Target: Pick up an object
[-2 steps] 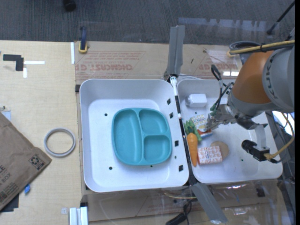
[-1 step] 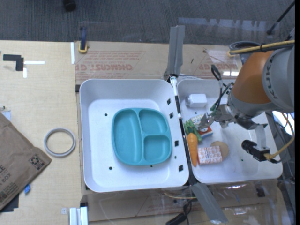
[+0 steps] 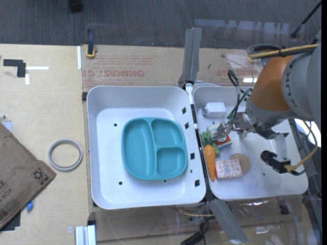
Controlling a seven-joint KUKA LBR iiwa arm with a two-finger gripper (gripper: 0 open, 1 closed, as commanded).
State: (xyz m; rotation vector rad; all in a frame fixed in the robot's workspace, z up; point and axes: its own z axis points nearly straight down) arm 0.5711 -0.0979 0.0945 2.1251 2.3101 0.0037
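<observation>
The right bin holds several small items along its left side. A white block lies at the back. In front of it are a green leafy toy with a red part, an orange carrot, a pink snack box and a tan round piece. My gripper reaches in from the right and sits low over the green and red toy, touching or just above it. The wrist hides how it meets the toy.
The left bin carries a teal divided plate. A grey divider stands between the bins. Outside, on the bench at left, lie a roll of tape and a cardboard box. Black cables hang from the arm over the right bin.
</observation>
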